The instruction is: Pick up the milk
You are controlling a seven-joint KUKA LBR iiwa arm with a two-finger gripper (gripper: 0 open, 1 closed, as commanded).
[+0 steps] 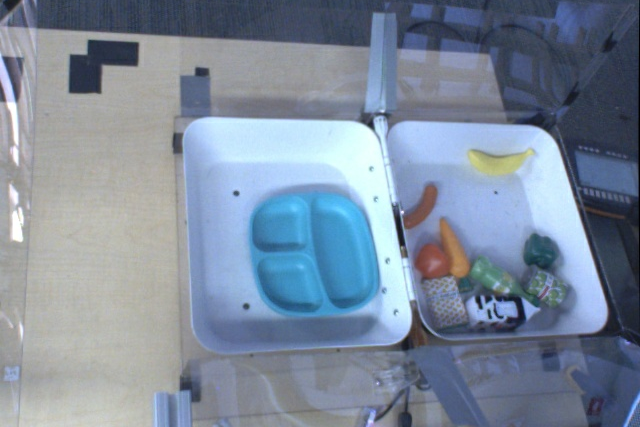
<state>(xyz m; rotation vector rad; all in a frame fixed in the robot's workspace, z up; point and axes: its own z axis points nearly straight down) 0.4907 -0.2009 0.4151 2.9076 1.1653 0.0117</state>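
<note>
Reaching the milk (496, 311) carries a crowding risk: it lies on its side against the front wall of the right bin (560, 215), touching a patterned box (442, 303) and just beside a green bottle (494, 276) and a can (545, 287). Descending fingers may strike these neighbours or the wall, or pinch the wrong item. Gripper state: cannot tell.

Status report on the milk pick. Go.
Milk carton lying at right bin front edge, untouched. Crowded by checkered packet, green bottle, green can.
</note>
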